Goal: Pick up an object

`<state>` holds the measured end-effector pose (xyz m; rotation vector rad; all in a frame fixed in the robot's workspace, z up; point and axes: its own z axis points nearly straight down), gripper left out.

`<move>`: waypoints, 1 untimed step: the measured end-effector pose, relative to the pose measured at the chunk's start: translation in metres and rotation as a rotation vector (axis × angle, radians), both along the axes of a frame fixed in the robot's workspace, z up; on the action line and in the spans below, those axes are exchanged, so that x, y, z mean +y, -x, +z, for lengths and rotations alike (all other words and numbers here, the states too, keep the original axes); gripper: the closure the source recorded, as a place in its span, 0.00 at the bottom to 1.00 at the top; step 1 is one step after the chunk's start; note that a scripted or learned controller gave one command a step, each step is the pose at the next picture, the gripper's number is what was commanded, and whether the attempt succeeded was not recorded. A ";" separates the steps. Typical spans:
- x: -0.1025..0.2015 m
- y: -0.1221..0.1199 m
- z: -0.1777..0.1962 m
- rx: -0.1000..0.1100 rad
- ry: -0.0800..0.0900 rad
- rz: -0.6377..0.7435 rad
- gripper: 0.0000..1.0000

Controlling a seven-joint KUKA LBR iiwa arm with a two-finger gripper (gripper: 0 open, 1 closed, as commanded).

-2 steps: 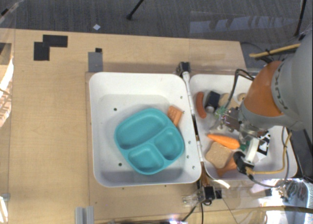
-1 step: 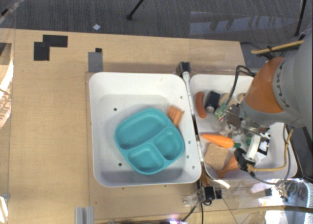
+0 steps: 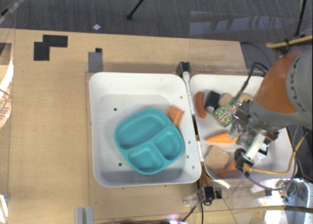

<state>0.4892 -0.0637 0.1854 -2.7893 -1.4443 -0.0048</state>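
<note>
My gripper (image 3: 243, 132) hangs low over the right bin (image 3: 281, 162), below the arm's orange band and grey wrist. An orange carrot (image 3: 219, 138) lies just left of it, its thick end close to the gripper or touching it. Just above the gripper lies a small bottle (image 3: 220, 109) with a black cap and a green label. A red sausage (image 3: 200, 105) rests at the bin's left wall. A tan bread slice (image 3: 216, 158) sits near the front, with another orange piece (image 3: 228, 171) beneath it, partly hidden by the gripper's hardware.
The left bin (image 3: 105, 120) holds a teal divided plate (image 3: 149, 141) and a small orange-brown piece (image 3: 175, 114) by its right wall. A ridge (image 3: 191, 115) separates the two bins. Cables (image 3: 269, 171) trail along the right bin's front.
</note>
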 end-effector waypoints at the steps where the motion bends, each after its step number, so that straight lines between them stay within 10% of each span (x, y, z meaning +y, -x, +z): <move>1: 0.120 -0.021 0.074 0.000 -0.005 -0.161 1.00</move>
